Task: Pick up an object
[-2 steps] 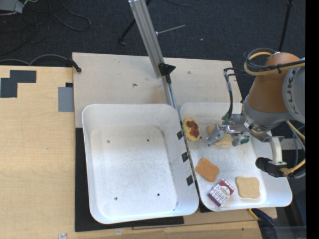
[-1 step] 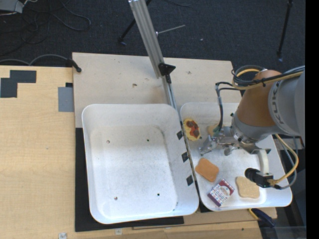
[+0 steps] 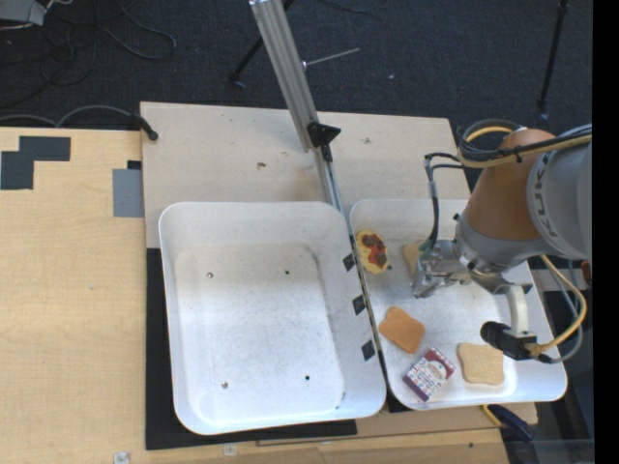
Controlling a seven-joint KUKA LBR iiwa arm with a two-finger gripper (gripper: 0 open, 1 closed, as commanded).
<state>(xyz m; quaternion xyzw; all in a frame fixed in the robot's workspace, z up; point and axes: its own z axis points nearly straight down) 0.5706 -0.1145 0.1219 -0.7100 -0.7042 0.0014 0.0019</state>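
Observation:
My gripper (image 3: 427, 280) is low in the right bin (image 3: 542, 385), near its middle, under the grey arm with the orange band. A pale tan object (image 3: 412, 255) sits right at its upper left, partly hidden by it. A yellow and red item (image 3: 372, 250) lies by the bin's left wall. An orange-tan piece (image 3: 401, 330) rests below the gripper. Further down are a small purple and white packet (image 3: 428, 374) and a beige toast-like piece (image 3: 481, 363). I see nothing clearly between the fingers.
The left bin (image 3: 193, 259) is wide and shallow, beside the right one. A metal rail (image 3: 290, 75) slants up from the divider between the bins. Black clips (image 3: 360, 304) line the shared wall. Cables hang off the arm at the right.

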